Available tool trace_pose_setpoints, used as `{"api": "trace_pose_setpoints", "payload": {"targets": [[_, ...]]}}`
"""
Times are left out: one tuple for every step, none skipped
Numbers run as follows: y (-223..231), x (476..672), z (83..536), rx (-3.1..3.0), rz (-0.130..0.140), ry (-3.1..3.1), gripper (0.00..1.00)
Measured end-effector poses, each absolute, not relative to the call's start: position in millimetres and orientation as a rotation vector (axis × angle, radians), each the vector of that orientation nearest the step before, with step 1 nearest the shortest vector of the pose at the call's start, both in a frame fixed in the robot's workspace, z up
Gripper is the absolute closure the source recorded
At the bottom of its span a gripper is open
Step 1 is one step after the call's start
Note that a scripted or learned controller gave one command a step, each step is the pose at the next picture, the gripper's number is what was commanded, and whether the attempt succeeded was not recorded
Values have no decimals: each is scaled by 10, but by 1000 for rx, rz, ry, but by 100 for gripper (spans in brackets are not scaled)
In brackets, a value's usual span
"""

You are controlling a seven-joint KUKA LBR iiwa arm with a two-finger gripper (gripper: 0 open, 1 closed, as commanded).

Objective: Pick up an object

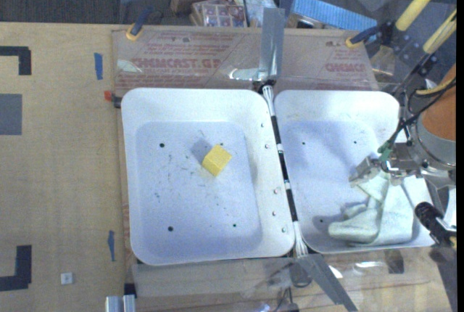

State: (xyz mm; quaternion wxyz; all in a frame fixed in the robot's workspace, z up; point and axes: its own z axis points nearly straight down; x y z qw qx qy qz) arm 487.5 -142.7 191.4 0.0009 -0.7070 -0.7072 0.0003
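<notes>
The end effector [371, 171] sits low in the right bin [319, 115], toward its 4 o'clock side, right on the top end of a pale cloth [362, 220]. A fold of cloth rises up to it, so a grasp may be under way, but whether it is open, closed or gripping cannot be told. I judge the pick as begun, not proven: most of the cloth lies on the bin floor toward 5 o'clock, and a clear lift is left to do. The left bin [145, 115] holds a yellow block [216, 160] near its centre. Both bins rest on the desk [58, 158].
</notes>
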Motion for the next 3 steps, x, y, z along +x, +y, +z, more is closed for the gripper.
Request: {"api": "trace_pose_setpoints", "payload": {"targets": [[-1435, 4883, 2014, -2224, -1, -2221, 100], [-1770, 5159, 1334, -2134, 0, -2304, 100], [-1472, 5088, 2078, -1688, -2, -2656, 100]]}}
